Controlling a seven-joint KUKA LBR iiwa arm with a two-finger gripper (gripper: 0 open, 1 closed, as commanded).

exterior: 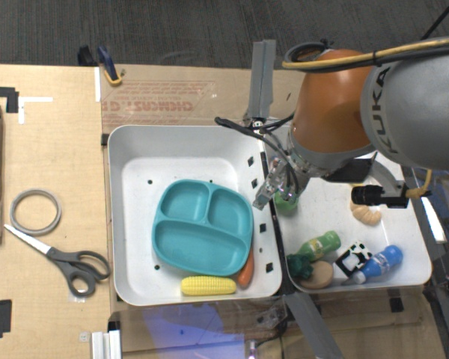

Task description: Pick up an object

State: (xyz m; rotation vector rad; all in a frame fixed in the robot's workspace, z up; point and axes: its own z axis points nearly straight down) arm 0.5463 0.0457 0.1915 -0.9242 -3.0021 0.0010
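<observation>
The arm [374,96] reaches in over the right bin [415,275], and its gripper [278,184] hangs at that bin's left wall, right by the divide between the two bins. The metal jaws point down and to the left. A small green object [286,200] sits directly under and against them, at the right bin's left edge. The jaws look close together around its top, but the view is too cluttered to tell whether they are apart, together, or clamped on it, so I cannot tell.

Taking the right bin as the landmark: along its near wall lie a green bottle [322,244], a dark green leafy piece [297,264] touching a tan round object [319,274], a black-and-white cube [352,260] and a blue bottle [380,263] lying on its side. Toward the bin's far right, a pale shell-shaped object [367,214] rests just below a black part of the arm.

Just left of the right bin stands the left bin [127,200]. It holds a teal divided plate [203,228], tilted a little. At the plate's near edge a yellow corn cob [208,285] lies flat, and an orange carrot [245,272] leans beside the plate's near right corner, close to the wall shared with the right bin.

Well left of both bins, on the counter [45,148], lie a roll of tape [35,210] and a pair of grey-handled scissors [60,256], near each other. A sheet of cardboard [172,99] lies beyond the left bin.
</observation>
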